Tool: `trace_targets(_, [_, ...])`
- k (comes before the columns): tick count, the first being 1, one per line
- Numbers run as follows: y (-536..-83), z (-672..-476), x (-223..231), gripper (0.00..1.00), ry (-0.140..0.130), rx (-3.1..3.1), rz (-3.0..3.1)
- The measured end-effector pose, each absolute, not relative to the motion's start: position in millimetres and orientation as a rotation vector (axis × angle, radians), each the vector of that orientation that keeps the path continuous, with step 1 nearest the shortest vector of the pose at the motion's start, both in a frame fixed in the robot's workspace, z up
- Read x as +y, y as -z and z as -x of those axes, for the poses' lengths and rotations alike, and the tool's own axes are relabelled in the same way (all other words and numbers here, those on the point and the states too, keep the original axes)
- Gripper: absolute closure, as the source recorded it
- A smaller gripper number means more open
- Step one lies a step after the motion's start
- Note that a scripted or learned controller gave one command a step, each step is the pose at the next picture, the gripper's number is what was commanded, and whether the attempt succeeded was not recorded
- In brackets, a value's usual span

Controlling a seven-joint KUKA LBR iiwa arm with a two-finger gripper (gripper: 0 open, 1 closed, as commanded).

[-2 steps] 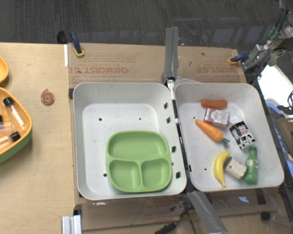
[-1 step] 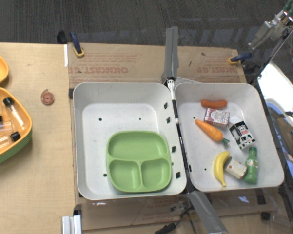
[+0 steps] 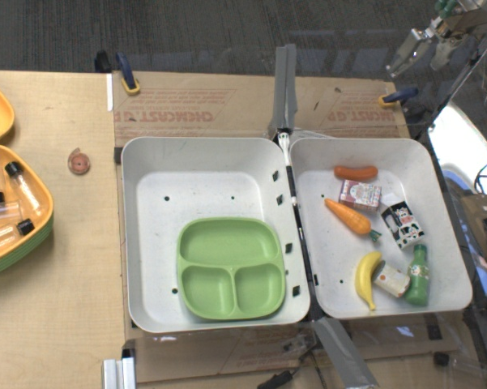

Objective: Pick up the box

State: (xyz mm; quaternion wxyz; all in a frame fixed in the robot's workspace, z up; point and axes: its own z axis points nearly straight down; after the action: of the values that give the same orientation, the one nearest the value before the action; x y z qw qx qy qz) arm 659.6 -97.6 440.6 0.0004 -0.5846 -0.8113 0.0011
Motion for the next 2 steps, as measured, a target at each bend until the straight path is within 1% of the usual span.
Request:
trace_targets(1, [-440.1,-659.6,-51.1,0.0,-0.005,-2.42,2.002])
trace_targets(2, [-439.9,-659.5,-29.2,0.0,-0.006,-2.413,2.009])
